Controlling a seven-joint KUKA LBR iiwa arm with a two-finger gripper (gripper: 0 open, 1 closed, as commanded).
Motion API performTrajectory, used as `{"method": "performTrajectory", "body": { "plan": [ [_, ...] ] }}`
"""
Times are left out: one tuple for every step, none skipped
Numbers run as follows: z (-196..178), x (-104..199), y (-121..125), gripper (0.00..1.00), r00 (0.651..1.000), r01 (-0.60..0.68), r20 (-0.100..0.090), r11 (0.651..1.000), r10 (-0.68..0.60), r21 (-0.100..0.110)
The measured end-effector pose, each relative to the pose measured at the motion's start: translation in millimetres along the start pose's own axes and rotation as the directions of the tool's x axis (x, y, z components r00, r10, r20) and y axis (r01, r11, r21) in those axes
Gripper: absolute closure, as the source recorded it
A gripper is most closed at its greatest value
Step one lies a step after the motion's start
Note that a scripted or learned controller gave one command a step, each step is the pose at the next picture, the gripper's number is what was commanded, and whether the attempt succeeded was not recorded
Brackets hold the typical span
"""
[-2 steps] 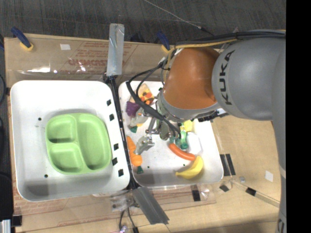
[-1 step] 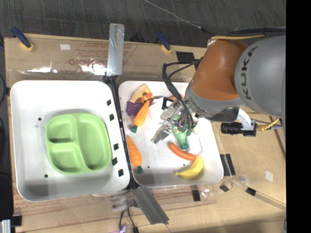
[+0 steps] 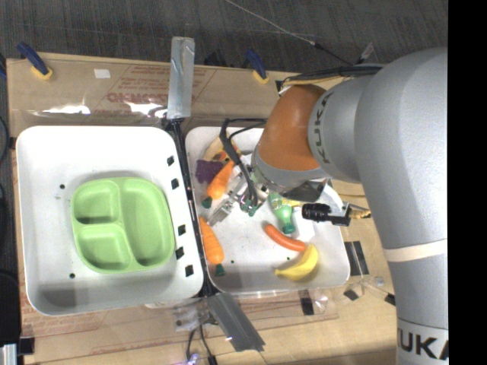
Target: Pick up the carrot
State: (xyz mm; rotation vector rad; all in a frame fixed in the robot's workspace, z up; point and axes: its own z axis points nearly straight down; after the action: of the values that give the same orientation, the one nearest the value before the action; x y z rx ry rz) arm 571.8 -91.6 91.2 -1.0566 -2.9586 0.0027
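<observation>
Reaching arm: tool [image 3: 237,196] low in right bin [image 3: 335,268], finger state unclear.
Carrot [image 3: 221,181]: just beside tool.
Second carrot [image 3: 211,241]: by left wall.
Left bin [image 3: 34,204]: green tray [image 3: 122,224].

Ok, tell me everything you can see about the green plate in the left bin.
The green plate is a light green divided tray, plastic by its look, with rounded corners and three compartments: one wide one on one side and two smaller ones on the other. It lies flat and face up on the floor of the left bin, roughly at its middle, turned slightly askew to the bin's walls. Its compartments hold nothing, and the gripper is away over the right bin.
</observation>
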Motion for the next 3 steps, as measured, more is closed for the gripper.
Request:
{"method": "performTrajectory", "body": {
  "plan": [
    [-1.7,-9.1,4.9,0.0,0.966,0.257,0.003,0.966,-0.257,-0.002],
    [-6.2,-27.4,12.8,0.0,0.95,0.312,0.003,0.95,-0.312,-0.003],
    [-104.4,-26.1,46.0,0.0,0.757,0.653,0.009,0.757,-0.653,0.0]
  ]
}}
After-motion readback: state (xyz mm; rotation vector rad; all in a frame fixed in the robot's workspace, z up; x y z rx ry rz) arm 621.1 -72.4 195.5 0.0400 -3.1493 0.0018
